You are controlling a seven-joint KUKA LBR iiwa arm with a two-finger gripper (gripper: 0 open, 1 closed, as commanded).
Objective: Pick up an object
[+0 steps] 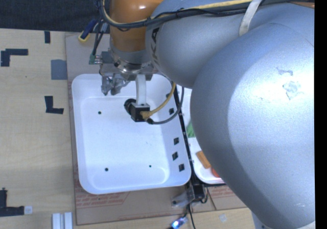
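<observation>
Objects (203,159) lie in the right bin, yet your pincer (125,92) hangs over the left bin (122,172), its grip unreadable, so you'll need to swing it across.

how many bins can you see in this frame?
2. The left bin sits in full view under the gripper. The right bin shows as a strip beside it, the rest behind the arm; its contents may be largely hidden.
</observation>
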